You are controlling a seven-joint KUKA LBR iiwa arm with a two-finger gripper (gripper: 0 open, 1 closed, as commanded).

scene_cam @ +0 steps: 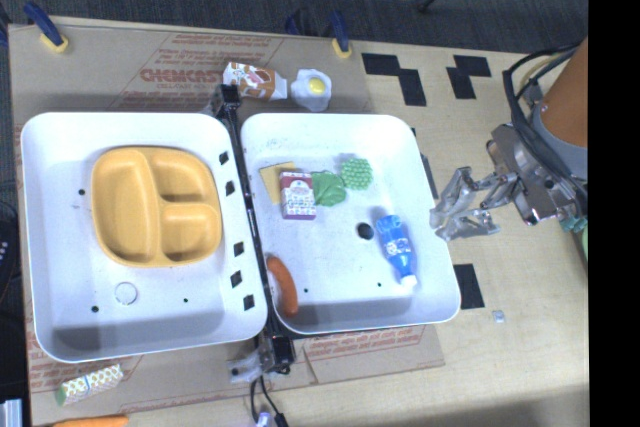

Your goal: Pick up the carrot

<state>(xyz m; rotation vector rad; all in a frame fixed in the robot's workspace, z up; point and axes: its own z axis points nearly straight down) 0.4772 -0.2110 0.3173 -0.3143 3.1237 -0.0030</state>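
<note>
The carrot (283, 284) lies in the right bin (420, 165) at its seven o'clock corner, against the wall. Further in are a blue bottle (396, 246), a red box (297, 194), a yellow slice (274, 177) and green pieces (343, 180). The left bin (50, 215) holds a yellow tray (157, 205). The hand (462, 211) hovers over the counter (520, 315) at the right bin's three o'clock, fingers apart, holding nothing.

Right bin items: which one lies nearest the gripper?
The blue bottle, lying flat near the right bin's right wall, closest to the gripper. The carrot sits far off, against the bin's left wall.
</note>
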